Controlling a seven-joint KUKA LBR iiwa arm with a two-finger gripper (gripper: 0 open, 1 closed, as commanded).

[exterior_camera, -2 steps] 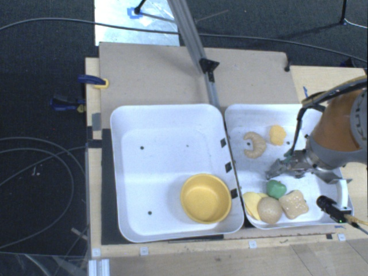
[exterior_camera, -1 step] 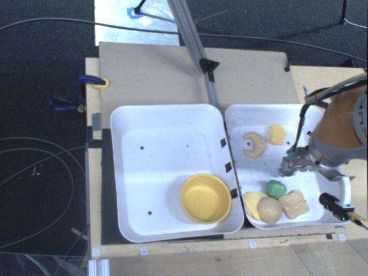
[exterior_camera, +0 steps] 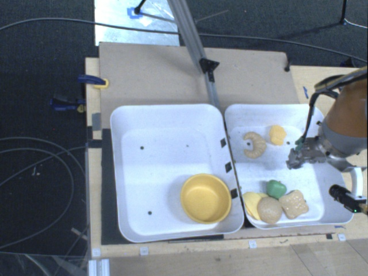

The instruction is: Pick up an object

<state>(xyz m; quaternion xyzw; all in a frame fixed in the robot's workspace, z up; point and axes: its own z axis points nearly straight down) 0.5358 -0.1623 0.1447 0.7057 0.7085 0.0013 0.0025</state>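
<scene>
So two bins side by side on the desk (exterior_camera: pixel 253 68). Left bin (exterior_camera: pixel 167 125) has just a bowl (exterior_camera: pixel 206 198) in its near right corner. Right bin (exterior_camera: pixel 244 111) has a croissant (exterior_camera: pixel 255 144) and a small roundish piece (exterior_camera: pixel 278 134) next to each other toward the back, then a pepper (exterior_camera: pixel 276 188), toast (exterior_camera: pixel 293 203), a bun (exterior_camera: pixel 269 210) and a flat piece (exterior_camera: pixel 251 202) bunched along the front. The claw (exterior_camera: pixel 295 157) sits over the right bin's middle, right of the croissant.

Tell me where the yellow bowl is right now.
The yellow bowl sits in the left bin, at its near right corner, beside the divide with the right bin.
</scene>
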